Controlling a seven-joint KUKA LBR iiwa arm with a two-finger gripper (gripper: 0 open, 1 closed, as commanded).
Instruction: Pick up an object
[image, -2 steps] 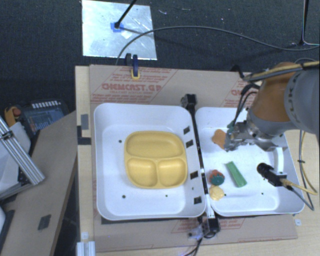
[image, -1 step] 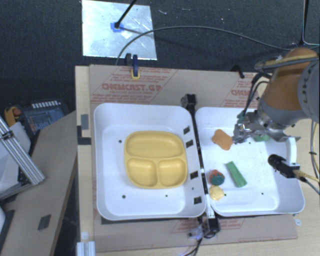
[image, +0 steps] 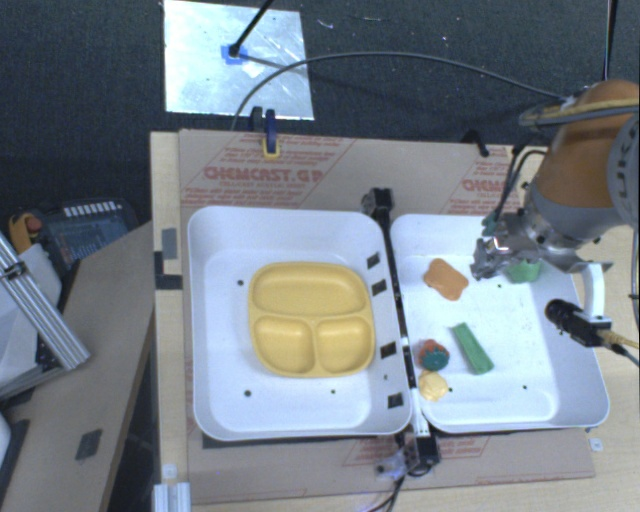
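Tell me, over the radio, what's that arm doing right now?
Gripper low in right bin, beside a green object; grasp unconfirmed. Orange piece, green block lie loose nearby. Yellow tray sits in left bin.

Two bins stand side by side on the tabletop (image: 170, 400). The left bin (image: 215, 330) holds a divided tray (image: 308, 318); the right bin (image: 560, 385) holds several small objects.

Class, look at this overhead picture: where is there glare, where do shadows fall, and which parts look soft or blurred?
In the camera view, the foil sheet at top glares brightest; the white bins are evenly lit, with faint shadows inside the yellow tray; the whole camera view is slightly soft, the gripper and the green thing beside it least crisp.
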